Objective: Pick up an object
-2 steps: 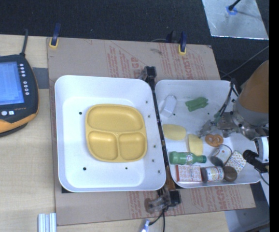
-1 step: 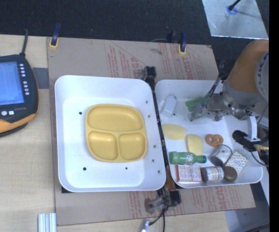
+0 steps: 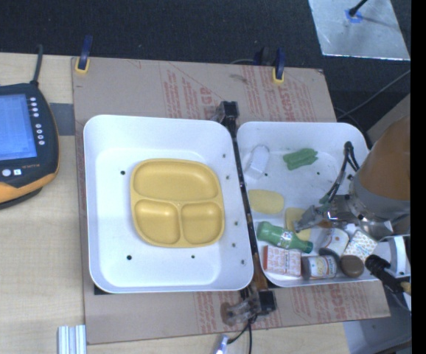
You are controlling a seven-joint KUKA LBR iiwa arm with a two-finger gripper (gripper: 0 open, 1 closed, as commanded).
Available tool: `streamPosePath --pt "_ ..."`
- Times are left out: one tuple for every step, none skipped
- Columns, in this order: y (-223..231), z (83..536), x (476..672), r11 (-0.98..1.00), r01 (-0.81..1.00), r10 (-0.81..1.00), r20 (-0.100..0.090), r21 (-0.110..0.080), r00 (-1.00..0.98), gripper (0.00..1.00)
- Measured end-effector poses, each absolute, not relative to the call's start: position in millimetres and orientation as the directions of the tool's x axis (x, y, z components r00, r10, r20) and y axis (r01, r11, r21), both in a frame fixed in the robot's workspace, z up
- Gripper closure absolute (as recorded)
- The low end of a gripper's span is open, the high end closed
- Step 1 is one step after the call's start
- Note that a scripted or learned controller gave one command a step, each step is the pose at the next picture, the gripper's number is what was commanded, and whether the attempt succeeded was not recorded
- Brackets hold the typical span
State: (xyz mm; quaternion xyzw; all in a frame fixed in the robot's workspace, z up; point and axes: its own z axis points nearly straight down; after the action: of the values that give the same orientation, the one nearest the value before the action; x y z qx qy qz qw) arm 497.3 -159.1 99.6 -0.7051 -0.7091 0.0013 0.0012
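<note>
The right bin holds several small items. Among them are a green piece at the back, a clear plastic cup, a pale yellow block, a green bottle, a red and white box and a small jar. My gripper hangs low over the right half of this bin, just right of a second small yellow piece and above the jar. The wrist hides whatever lies under it. I see nothing clearly held.
The left bin carries a yellow divided tray. A tablet-like pendant lies on the bench at far left. A brown round lid and a patterned packet sit near the right bin's front corner.
</note>
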Motion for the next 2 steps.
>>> streamPosePath --pt "-198.6 148.6 561.4 0.004 1.000 1.000 -0.001 -0.001 -0.004 0.00" --pt "-150.1 92.5 515.0 0.006 1.000 1.000 -0.001 0.000 -0.006 0.00"
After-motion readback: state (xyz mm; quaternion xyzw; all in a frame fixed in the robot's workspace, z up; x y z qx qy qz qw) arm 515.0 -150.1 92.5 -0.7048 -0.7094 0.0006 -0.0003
